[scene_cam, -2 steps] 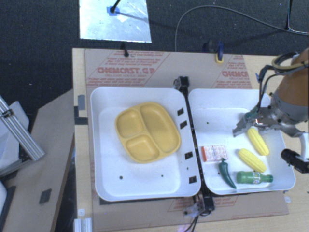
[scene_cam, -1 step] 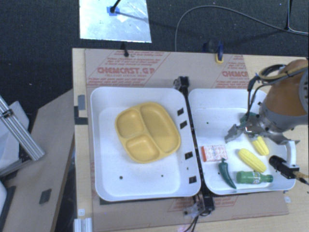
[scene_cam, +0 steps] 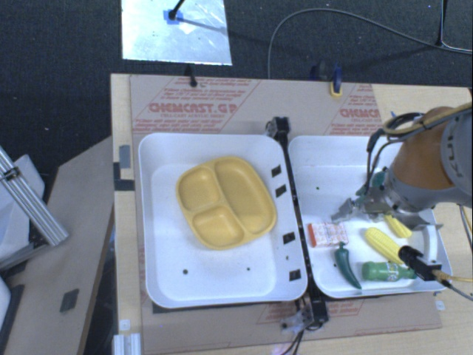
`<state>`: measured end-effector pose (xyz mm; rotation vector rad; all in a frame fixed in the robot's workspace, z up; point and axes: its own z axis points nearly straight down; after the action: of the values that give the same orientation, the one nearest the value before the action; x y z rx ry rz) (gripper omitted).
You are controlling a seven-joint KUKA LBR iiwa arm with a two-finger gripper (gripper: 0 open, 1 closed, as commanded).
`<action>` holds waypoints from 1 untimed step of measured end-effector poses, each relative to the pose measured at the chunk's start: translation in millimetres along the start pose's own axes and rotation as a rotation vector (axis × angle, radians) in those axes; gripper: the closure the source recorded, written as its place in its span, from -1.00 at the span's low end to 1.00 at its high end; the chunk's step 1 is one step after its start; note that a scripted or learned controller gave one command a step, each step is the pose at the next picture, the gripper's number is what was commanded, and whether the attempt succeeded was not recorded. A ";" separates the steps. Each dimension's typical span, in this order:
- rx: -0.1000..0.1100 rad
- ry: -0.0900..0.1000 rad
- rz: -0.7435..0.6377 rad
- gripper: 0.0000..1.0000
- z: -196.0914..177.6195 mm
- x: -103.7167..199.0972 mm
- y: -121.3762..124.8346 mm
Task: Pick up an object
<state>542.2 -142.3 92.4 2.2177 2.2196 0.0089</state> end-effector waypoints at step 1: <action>-0.008 0.001 -0.002 1.00 -14.4 1.2 3.3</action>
<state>545.4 -141.2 106.8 2.2122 2.2183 0.0194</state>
